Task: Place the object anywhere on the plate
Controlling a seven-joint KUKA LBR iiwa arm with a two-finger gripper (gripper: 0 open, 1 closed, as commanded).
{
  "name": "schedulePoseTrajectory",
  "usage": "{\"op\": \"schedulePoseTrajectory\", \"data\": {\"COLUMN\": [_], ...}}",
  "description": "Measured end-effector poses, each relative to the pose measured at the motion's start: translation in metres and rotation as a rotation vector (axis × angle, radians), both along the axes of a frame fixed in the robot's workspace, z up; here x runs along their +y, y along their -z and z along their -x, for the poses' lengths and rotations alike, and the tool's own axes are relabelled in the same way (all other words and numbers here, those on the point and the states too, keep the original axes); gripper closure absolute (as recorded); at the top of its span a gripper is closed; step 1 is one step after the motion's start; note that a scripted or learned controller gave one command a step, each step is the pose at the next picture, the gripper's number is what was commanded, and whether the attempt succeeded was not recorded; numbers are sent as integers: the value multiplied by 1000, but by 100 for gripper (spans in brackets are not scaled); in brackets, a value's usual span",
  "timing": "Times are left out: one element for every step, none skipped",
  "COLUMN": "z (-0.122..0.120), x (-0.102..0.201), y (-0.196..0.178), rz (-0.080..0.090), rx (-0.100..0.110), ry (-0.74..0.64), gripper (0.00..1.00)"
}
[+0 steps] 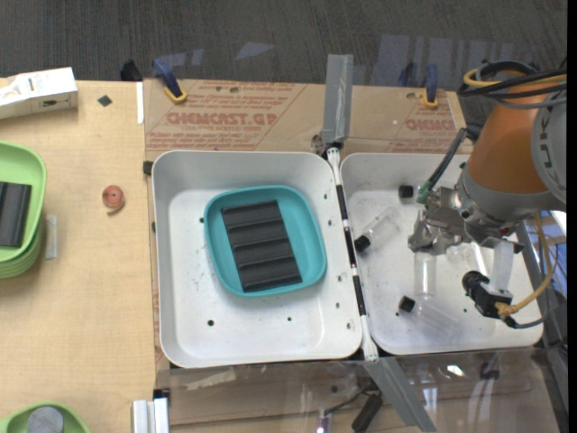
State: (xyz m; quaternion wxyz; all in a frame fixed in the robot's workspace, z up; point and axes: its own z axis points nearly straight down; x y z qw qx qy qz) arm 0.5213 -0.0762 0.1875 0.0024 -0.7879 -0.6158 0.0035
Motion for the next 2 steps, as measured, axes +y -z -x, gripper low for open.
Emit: {"op": "schedulePoseTrajectory", "data": {"z": [-8, -44], "x": [51, 93], "y": [0, 0], "rz": [-1, -1], "rx": [0, -1], "ry": [-193, -371], "gripper": [100, 100]}}
